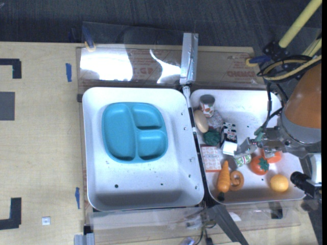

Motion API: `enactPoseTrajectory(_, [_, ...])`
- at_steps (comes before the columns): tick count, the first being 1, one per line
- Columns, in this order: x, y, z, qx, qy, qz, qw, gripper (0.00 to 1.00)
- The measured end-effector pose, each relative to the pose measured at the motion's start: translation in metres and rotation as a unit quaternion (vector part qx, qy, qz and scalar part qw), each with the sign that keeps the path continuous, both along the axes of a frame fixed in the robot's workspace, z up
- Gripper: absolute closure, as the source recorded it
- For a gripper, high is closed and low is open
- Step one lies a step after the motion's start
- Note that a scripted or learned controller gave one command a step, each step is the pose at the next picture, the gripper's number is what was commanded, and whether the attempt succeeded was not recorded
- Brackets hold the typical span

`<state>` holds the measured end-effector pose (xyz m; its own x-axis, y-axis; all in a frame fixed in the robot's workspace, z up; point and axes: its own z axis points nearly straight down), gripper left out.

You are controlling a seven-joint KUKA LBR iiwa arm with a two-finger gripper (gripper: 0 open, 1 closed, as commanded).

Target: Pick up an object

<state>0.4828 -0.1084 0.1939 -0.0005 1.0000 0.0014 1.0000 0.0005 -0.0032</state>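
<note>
Two shallow white bins sit side by side on the bench. The left bin carries a blue divided plate lying flat, a little toward its far-left corner, with bare white floor along the near edge.

The right bin holds the clutter. Along its left wall, from the far end toward the near edge: a small white cup with a red pattern, a pale egg-shaped piece just beside it, a dark green lump, a printed card lying flat, and an orange carrot pointing toward the near-left corner. A brown ring-shaped pretzel touches the carrot. A black-and-white block rests near the bin's middle. Toward the near-right corner lies a yellow lemon, and just beside it a red tomato with a green top.

The arm leans in over the bin's right edge, and its gripper hangs low over the middle of the bin, just above the tomato and a small green-and-white piece. From where I stand I cannot tell how the claw is set, nor whether anything sits inside it.
</note>
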Motion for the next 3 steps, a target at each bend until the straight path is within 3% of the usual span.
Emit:
enactPoseTrajectory(1, [-0.003,0.004,-0.103,-0.0002,-0.002,0.145,0.9894,0.0])
enactPoseTrajectory(2, [-0.003,0.008,-0.106,-0.0011,-0.003,0.134,0.991,0.0])
enactPoseTrajectory(3, [-0.003,-0.012,-0.071,-0.0013,-0.003,0.122,0.9925,0.0])
